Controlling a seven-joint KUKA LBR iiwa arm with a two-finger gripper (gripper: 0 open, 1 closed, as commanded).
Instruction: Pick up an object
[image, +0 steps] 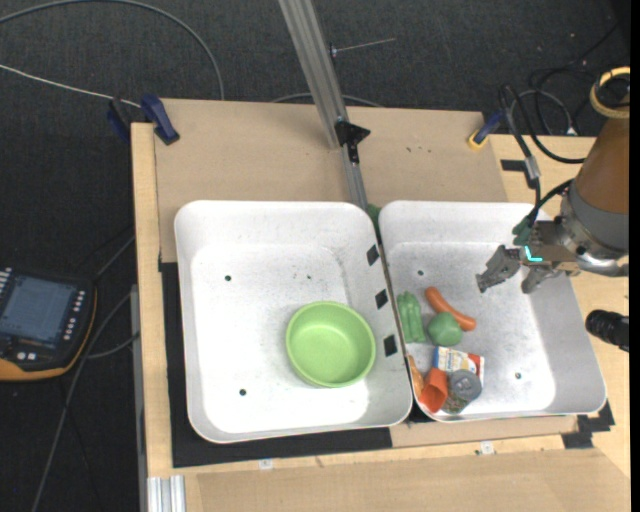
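My gripper hangs over the upper right part of the right bin, its two dark fingers spread apart with nothing between them. Down and left of it lies an orange carrot-like piece, with a green round object just below it. A long green piece lies against the bin's left wall. At the bin's front left corner sit a small colourful packet, a grey round object and an orange cup-like piece, all bunched together.
The left bin holds a light green bowl near its front right. A metal pole slants down to the divide between the bins. Blue clamps sit at the board's back corners, and a handheld pendant lies on the floor at left.
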